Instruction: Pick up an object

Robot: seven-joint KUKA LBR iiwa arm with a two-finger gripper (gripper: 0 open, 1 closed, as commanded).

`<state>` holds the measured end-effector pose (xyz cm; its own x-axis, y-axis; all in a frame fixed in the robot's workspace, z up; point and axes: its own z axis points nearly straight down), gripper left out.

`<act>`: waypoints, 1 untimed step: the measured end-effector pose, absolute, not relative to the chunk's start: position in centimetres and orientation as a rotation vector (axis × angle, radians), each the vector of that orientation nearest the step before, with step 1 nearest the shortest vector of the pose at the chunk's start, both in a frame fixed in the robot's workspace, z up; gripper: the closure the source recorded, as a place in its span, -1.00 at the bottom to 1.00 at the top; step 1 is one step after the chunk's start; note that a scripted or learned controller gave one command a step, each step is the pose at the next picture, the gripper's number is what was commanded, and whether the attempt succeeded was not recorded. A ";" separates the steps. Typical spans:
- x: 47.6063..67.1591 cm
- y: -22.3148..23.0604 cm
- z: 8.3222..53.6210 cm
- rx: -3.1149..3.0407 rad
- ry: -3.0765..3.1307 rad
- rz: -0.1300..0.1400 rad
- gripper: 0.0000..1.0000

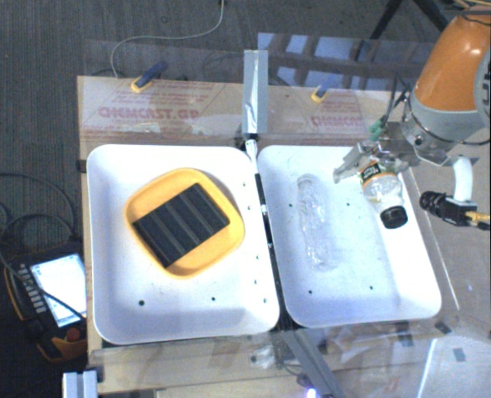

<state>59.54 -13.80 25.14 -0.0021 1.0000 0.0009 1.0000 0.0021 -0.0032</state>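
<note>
Camera view shows a small bottle (384, 191) with a clear body, an orange-and-dark label and a black cap lying at about two o'clock in the right bin (411, 301), cap end pointing toward five o'clock. The pincer (370, 160) sits right over its upper end, metal fingers splayed to either side; whether they have closed on the bottle I cannot tell.

A clear plastic bottle (314, 222), crinkled and nearly see-through, lies lengthwise near the bin's centre, well apart from the small one at about nine o'clock of it. The left bin (113, 313) carries a rounded yellow tray (142, 199) holding a ribbed black block (182, 223).

Risks, as I judge them: the small bottle is round and smooth, so it could roll or squirt out from under a closing grip, and it rests close to the bin's sloped right wall, where a finger might strike the plastic. Both bins are glossy white moulded plastic with rounded corners, set on a pale printed board on the surface (187, 110).
</note>
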 end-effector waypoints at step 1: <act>59.6 -13.7 25.9 -2.213 -2.221 0.004 1.00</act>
